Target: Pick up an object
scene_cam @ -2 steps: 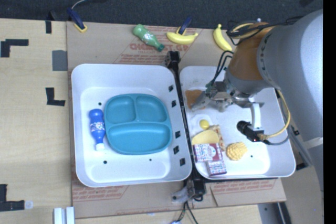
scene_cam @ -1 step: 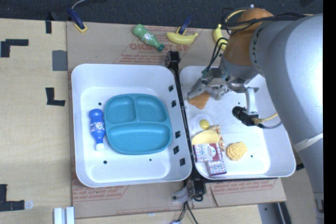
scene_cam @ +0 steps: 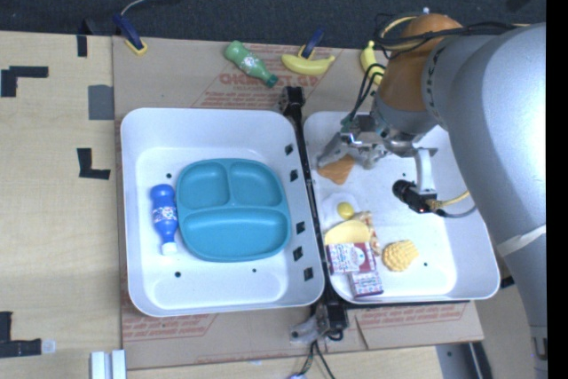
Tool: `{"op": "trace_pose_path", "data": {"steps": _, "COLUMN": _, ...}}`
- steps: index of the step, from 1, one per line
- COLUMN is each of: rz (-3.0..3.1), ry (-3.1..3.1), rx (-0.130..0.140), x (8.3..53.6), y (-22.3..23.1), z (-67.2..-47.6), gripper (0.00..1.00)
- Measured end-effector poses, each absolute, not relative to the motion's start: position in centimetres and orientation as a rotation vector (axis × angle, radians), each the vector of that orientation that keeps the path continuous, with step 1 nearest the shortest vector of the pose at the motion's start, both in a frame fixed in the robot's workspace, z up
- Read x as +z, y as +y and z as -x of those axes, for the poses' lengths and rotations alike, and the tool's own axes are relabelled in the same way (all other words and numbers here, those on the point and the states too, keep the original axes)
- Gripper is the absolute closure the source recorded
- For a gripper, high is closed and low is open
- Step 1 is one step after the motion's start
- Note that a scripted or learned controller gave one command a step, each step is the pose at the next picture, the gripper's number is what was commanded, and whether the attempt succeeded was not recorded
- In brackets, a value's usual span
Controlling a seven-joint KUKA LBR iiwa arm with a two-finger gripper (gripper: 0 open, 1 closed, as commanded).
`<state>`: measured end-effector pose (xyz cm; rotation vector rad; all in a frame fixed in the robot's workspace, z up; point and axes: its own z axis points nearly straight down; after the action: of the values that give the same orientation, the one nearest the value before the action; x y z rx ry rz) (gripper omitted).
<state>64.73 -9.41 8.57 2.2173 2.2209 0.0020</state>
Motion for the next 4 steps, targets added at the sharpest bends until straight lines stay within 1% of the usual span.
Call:
{"op": "trace_pose_path", "data": {"steps": 1, "rz": -2.216, "ry": 2.22, "rx": 0.003, "x": 9.7, "y": -9.5, "z": -64.8, "gripper": 1.0}}
{"op": "trace_pose_path", "data": {"steps": 2, "rz": -2.216, "ry": 2.22, "rx": 0.002, "x": 9.6, "y": -9.4, "z": -64.8, "gripper": 0.0}}
{"op": "trace_pose_path", "data": {"steps": 3, "rz": -2.218, "ry": 2.221, "rx": 0.001, "x": 8.6, "y": -9.5, "z": -64.4, "gripper": 0.0}}
{"op": "trace_pose_path", "data": {"steps": 4, "rz": -2.217, "ry": 2.223, "rx": 0.002, "x": 8.5, "y": -9.6, "z": -66.9, "gripper": 0.0}}
